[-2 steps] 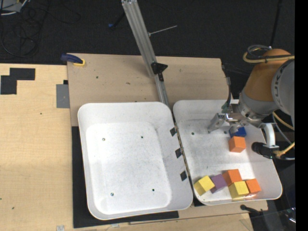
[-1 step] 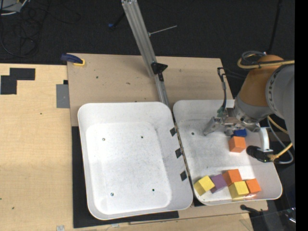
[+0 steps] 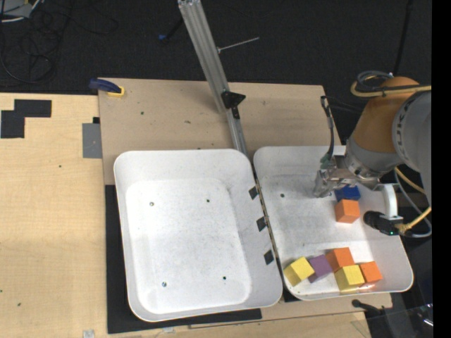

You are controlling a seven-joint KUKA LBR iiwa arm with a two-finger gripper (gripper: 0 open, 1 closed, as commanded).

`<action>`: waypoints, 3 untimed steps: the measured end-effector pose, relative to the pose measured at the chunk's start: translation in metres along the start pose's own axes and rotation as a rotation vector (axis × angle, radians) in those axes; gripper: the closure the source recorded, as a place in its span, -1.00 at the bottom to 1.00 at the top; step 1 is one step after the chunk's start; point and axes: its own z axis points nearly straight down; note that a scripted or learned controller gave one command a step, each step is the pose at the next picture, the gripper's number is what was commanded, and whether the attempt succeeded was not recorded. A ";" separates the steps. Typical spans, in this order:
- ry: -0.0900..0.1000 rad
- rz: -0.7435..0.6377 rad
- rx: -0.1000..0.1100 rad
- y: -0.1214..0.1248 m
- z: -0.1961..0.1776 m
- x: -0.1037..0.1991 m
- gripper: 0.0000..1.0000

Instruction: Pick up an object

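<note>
Blocks (image 3: 337, 267) cluster at the right bin's (image 3: 296, 167) near edge; hand (image 3: 325, 186), grip unclear, beside a blue cube (image 3: 349, 192).

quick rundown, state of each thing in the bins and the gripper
gripper: low in the right bin, beside the blue block
blue block: flat on the bin floor, partly hidden by the gripper
orange block: alone, just in front of the blue block
purple block: in the near cluster, between two yellow blocks
right bin: holds all the blocks
left bin: bare white floor
</note>
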 end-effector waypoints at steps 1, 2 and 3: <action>-0.003 0.000 -0.006 -0.003 -0.063 0.001 1.00; -0.003 0.005 -0.007 -0.010 -0.122 -0.006 1.00; -0.002 0.002 -0.003 -0.010 -0.141 -0.007 1.00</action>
